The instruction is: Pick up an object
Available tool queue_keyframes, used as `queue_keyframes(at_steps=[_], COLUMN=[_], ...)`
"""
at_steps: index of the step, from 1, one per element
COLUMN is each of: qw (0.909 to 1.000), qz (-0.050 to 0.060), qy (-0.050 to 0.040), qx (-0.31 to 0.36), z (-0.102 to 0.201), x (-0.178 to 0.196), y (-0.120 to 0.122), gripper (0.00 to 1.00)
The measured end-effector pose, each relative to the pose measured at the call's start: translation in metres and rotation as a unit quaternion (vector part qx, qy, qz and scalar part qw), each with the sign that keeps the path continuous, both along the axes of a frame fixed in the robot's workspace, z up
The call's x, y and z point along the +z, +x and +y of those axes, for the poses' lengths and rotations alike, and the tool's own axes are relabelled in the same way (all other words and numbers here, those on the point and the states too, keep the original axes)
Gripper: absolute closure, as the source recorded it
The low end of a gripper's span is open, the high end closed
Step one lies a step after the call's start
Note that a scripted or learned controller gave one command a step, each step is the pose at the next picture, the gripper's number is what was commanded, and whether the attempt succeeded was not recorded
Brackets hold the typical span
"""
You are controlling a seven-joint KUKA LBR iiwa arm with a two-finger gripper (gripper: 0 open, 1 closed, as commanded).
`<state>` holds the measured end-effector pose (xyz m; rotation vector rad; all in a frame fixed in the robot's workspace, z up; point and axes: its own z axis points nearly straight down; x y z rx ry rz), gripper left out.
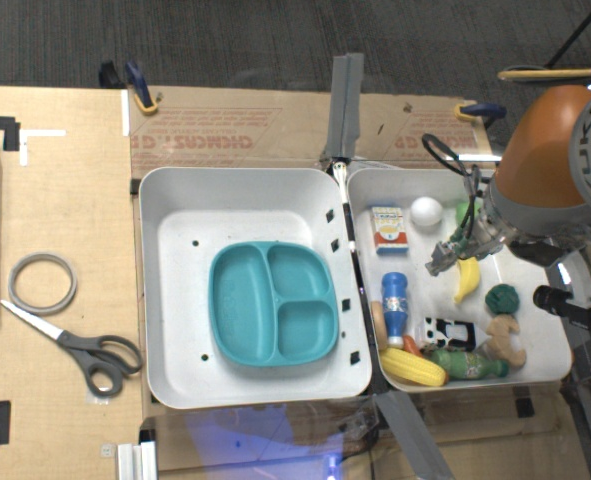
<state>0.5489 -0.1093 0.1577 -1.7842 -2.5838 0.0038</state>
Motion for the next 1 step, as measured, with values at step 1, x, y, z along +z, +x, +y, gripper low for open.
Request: queue_keyframes(at_steps=[1], qw=[0.9923], qz=[0.0], qy=[0.0], qx=[-0.124], z=[0.0067], x=[-0.0666], y=[-0.0125], gripper=[1.0])
